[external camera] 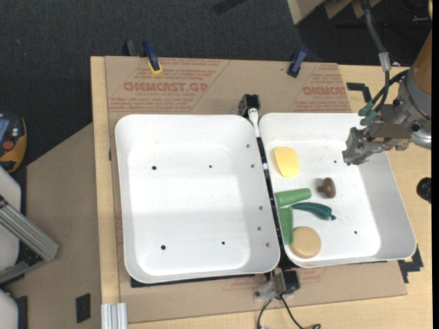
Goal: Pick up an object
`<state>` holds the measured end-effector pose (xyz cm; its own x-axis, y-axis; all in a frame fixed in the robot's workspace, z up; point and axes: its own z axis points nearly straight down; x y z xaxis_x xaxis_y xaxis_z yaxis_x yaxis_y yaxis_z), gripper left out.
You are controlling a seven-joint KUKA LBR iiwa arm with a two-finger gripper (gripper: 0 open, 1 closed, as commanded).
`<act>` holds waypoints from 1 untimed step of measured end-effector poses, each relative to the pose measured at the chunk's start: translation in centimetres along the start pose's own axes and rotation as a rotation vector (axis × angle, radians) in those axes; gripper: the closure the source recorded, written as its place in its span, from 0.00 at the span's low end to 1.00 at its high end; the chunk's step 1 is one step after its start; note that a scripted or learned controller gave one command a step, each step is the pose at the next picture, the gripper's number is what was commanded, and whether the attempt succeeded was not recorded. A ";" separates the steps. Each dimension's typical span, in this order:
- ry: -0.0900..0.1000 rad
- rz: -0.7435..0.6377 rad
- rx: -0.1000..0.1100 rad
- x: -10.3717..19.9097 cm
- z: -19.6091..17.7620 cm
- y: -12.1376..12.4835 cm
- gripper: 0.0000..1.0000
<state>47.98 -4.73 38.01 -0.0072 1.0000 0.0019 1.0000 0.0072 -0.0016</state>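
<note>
brown lump point(326, 187) in right bin point(384, 204), just below-left of pincer point(355, 152)

two white bins point(185, 125), five small objects point(287, 162).

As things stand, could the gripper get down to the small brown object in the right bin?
Probably yes. The gripper hangs over the right bin, and the small brown object lies apart from the other items with nothing over it.
</note>
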 end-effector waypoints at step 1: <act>-0.001 0.001 -0.004 5.2 -0.4 0.0 1.00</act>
<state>47.98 0.44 38.43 -0.0062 1.0000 0.0008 1.0000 0.0062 0.0019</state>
